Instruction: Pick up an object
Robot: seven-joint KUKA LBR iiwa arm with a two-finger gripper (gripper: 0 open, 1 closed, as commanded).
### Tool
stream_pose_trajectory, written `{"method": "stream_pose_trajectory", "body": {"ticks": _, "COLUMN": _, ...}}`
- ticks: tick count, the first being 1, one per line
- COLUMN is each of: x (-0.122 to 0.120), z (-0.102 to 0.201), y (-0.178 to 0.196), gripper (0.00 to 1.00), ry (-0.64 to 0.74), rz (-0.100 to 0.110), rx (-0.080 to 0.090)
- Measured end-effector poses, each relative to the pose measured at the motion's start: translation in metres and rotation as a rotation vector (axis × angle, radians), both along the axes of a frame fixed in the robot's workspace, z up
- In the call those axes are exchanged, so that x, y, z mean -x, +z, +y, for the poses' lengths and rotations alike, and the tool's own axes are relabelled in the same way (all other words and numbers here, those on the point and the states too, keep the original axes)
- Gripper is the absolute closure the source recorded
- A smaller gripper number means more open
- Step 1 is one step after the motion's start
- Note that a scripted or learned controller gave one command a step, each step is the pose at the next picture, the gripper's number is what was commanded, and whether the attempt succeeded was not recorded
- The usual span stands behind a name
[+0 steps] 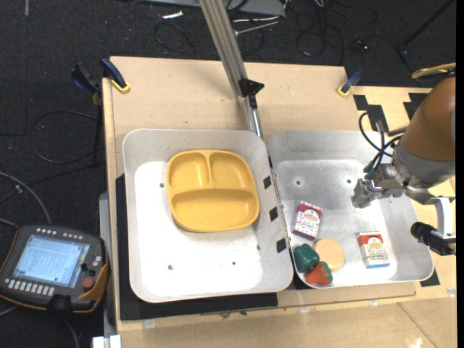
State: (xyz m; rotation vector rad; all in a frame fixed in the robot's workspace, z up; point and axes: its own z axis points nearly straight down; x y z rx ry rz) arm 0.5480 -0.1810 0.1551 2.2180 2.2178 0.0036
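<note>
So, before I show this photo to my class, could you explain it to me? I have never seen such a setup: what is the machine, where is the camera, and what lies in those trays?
The camera is fixed above a bench, looking down at a slant. The grey and orange shape at the right is a robot arm; its gripper hangs over the right white bin. That bin holds two small cartons, a tan disc, and a green and red toy. The left white bin holds a yellow divided plate. I see nothing between the gripper's fingers.
</note>
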Motion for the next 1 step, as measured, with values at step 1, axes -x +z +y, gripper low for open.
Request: {"method": "stream_pose_trajectory", "body": {"ticks": 1, "x": -0.0024, "z": -0.0045, "y": 0.0436, "gripper": 1.0, "ry": 0.002, "rz": -0.001, "rx": 0.001}}
